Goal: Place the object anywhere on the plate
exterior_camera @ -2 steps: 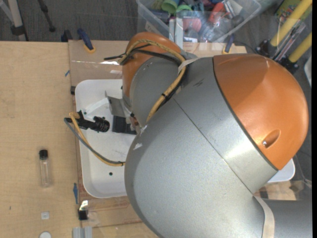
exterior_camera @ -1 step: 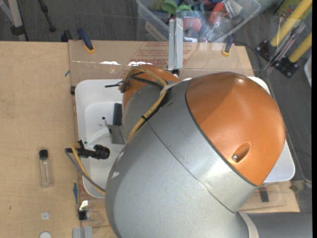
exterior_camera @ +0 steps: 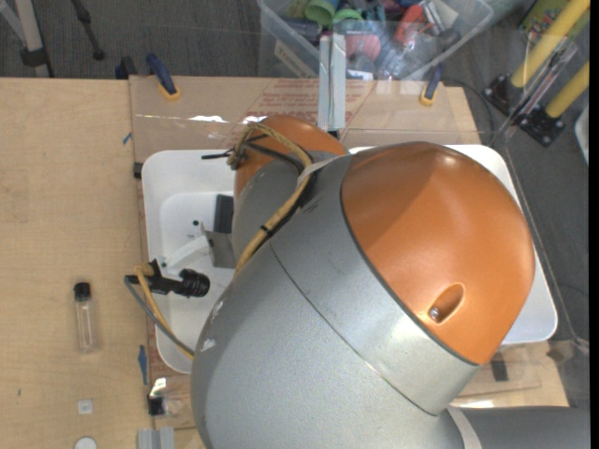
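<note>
Camera view: a slanted look down on a light wooden table. A large grey robot arm with a glossy orange band reaches in from the right, so close to the lens that it covers most of two shallow white bins. The left bin shows as a curved white rim and a strip of white floor. The right bin shows as a narrow white edge beyond the orange band.

The gripper is low over the floor of the left bin, seen as dark grey parts at the end of the arm. Whether it is open or closed cannot be told, nor whether it holds or touches anything. The object and the plate are hidden under the arm, so their places cannot be told.

Judging by the low pose inside the left bin, the step in hand is either the pick or the set-down. The next move probably calls for a straight lift clear of the bin wall.

Off to the left, a small clear vial with a black cap lies on the table. At the top sits a clear box of colourful toys.
</note>
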Controlling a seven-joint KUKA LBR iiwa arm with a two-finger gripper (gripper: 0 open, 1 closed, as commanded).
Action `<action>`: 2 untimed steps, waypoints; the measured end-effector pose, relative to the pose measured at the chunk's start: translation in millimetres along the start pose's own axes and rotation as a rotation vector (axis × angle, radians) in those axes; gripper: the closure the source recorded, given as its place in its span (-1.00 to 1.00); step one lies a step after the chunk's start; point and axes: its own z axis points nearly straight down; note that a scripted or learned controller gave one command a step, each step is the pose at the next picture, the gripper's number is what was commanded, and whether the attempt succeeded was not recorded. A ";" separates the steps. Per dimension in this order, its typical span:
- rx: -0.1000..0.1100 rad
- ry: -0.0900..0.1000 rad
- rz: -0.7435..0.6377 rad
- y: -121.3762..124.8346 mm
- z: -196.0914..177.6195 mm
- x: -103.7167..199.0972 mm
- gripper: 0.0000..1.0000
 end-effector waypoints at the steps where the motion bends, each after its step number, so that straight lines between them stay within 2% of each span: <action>1: -0.004 0.008 -0.149 -12.1 7.2 -48.1 1.00; 2: -0.002 -0.008 -0.410 -4.1 -28.4 -2.5 1.00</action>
